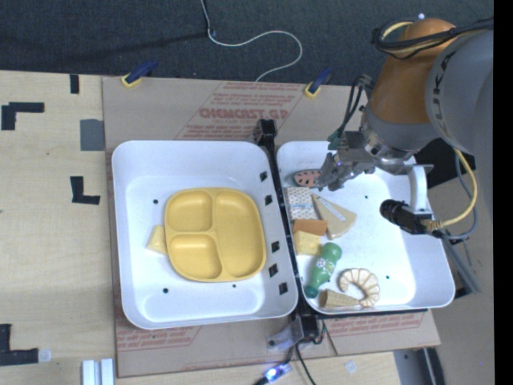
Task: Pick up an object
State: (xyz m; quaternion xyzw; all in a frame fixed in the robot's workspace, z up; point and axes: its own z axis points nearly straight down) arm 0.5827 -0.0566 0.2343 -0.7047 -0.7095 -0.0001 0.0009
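Where pincer (327,181) meets toys (319,227), fingertips blur (unreadable).

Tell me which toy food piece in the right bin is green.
The bottle-shaped green piece, near the bin's front left beside the shrimp. The other pieces around it are tan, orange or cream.

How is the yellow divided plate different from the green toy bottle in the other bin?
The yellow divided plate is broad and flat, taking up much of the left bin; the green toy bottle is small and slim, lying among other toy foods in the right bin. Both lie in white bins.
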